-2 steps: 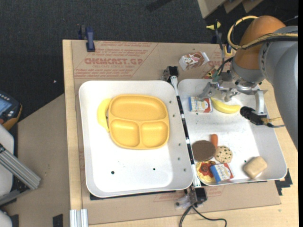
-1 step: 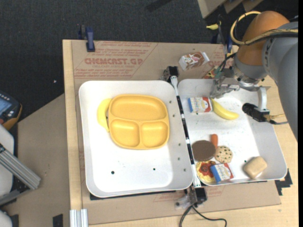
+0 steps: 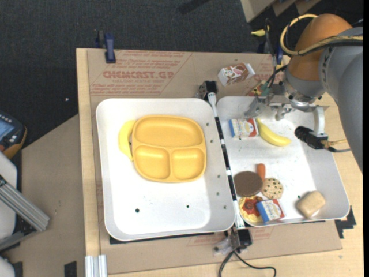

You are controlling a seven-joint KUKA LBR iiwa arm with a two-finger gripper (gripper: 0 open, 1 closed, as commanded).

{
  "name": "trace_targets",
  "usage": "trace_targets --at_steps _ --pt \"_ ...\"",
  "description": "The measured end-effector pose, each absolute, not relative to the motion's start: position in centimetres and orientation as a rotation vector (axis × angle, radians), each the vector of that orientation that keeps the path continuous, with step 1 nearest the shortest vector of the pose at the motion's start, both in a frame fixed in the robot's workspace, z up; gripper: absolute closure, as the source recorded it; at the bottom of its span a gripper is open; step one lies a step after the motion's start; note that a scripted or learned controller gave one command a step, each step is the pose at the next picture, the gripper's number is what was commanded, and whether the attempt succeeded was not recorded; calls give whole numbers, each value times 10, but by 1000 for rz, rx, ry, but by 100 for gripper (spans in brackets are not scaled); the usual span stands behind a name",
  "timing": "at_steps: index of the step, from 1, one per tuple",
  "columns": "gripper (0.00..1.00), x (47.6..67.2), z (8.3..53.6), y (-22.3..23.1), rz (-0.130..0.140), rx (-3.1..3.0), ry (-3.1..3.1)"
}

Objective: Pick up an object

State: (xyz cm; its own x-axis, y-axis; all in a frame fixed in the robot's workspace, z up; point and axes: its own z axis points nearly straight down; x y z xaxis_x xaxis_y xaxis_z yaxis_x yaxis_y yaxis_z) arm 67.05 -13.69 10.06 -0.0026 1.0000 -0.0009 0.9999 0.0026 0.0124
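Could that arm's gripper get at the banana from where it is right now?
Probably yes. The gripper hangs over the right bin's far end, just beside the banana, which lies bare with nothing on top; only a small carton sits close alongside.

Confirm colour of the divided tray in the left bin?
Yellow-orange, plain, no pattern: the divided tray shows clearly in the camera view, lying in the left bin.

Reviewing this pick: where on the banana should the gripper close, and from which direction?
Grip the banana across its thick middle, coming straight down from above. It lies flat and curved in the right bin, with its long sides mostly free; only the carton sits near its upper end.
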Motion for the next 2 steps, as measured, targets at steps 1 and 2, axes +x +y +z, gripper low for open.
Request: trace_targets --at_steps 1,2 --pt "0 557 83 -140 -10 2233 2223" --pt "100 563 95 -139 2 2221 2219"
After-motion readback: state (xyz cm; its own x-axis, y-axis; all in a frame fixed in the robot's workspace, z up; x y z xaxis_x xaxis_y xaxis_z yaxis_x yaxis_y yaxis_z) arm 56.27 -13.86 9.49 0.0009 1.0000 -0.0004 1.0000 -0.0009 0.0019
